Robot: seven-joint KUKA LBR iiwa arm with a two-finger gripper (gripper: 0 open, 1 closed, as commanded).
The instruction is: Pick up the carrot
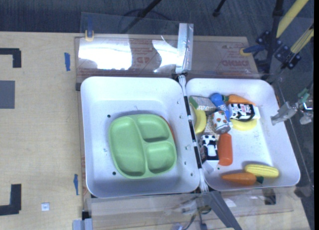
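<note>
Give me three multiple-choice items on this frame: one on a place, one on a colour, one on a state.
1. Where does the green tray lie?
A. left bin
B. right bin
C. on the bench outside the bins

2. What colour is the carrot near the right bin's front edge?
A. blue
B. orange
C. white

3. How is the carrot now?
A. lifted in the air
C. standing in the tray
B. lying on the bin floor

Answers: 1 A, the tray sits in the left bin. 2 B, its body is orange with a green tip. 3 B, it lies flat beside the yellow corn, with the pincer off at the bin's right rim.
</note>
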